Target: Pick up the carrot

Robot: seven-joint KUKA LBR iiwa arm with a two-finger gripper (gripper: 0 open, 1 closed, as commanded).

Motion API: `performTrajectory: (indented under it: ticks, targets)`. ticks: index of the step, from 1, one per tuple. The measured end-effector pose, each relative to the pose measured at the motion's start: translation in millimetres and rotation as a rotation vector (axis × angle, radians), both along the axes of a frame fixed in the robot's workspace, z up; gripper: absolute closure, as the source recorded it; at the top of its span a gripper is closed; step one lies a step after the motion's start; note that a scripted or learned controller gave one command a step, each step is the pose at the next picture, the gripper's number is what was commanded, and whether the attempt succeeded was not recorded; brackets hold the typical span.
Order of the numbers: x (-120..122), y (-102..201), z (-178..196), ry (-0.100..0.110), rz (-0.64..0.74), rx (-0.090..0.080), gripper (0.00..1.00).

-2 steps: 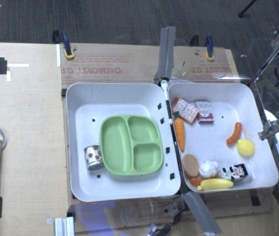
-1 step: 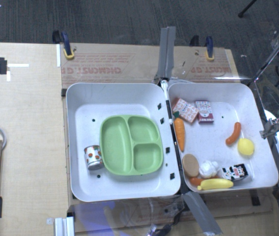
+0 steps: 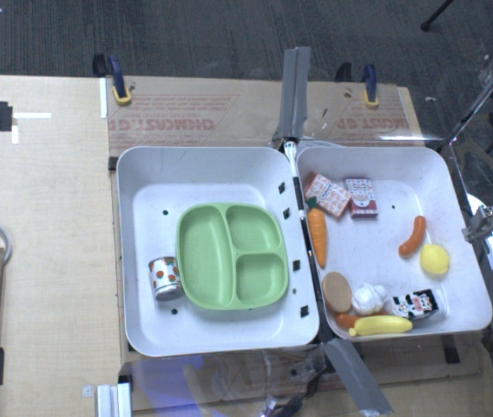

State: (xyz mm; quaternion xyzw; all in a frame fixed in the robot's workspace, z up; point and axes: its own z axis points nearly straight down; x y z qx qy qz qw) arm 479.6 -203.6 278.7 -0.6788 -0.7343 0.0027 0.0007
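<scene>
The carrot point(image 3: 318, 235) is orange with a green top. It lies lengthwise along the left wall of the right bin point(image 3: 457, 233), top end pointing away from me. Two small red-and-white boxes point(image 3: 329, 195) sit just behind it, and a brown oval piece point(image 3: 337, 291) lies just in front of it.
The right bin also holds a sausage point(image 3: 412, 235), a lemon point(image 3: 435, 260), a banana point(image 3: 381, 325), a white garlic-like item point(image 3: 369, 299) and a small black-and-white carton point(image 3: 417, 304). The left bin point(image 3: 138, 233) holds a green divided plate point(image 3: 232, 255) and a spotted can point(image 3: 166, 278).
</scene>
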Motion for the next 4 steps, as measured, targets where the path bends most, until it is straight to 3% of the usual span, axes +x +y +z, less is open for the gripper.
performTrajectory:
  ticks: [4]
  targets:
    - [2.8,-2.7,32.8,0.005,0.004,-0.006,1.00]
